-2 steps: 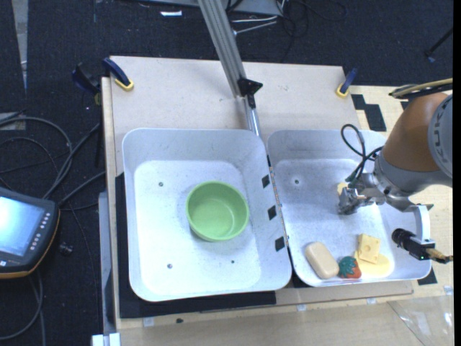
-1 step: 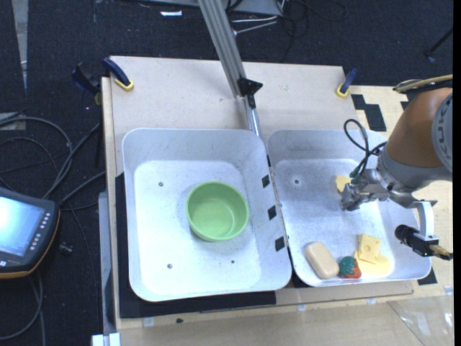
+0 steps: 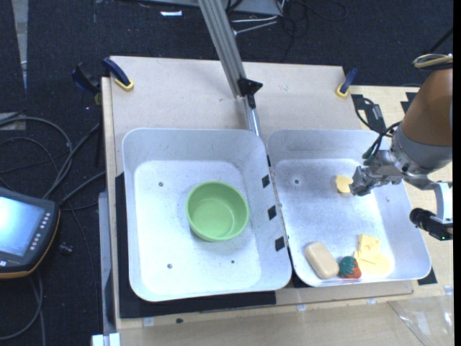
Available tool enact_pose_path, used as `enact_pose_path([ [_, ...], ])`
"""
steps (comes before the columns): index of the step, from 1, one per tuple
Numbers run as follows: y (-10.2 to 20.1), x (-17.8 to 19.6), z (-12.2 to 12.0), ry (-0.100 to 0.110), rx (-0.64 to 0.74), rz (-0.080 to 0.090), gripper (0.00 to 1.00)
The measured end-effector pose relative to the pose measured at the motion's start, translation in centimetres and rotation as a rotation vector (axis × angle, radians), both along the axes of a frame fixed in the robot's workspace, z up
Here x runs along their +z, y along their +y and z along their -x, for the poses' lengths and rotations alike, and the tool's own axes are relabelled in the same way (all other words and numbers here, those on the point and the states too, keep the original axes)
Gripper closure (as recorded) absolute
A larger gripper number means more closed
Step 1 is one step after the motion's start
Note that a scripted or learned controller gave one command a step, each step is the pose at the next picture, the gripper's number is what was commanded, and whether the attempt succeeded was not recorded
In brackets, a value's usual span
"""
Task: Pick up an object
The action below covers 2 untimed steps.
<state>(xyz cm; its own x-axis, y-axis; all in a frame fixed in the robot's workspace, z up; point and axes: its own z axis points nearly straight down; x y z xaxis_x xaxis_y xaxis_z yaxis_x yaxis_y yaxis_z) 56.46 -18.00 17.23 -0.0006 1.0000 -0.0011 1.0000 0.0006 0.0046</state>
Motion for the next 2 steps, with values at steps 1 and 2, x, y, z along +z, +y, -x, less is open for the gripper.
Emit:
enact_pose_path([
  [1, 0.0, 4.3, 0.3, 0.001, 0.0, 0.0, 1.0],
  [2, 0.0, 6.1, 0.2, 0.003, 0.0, -0.001, 1.0],
])
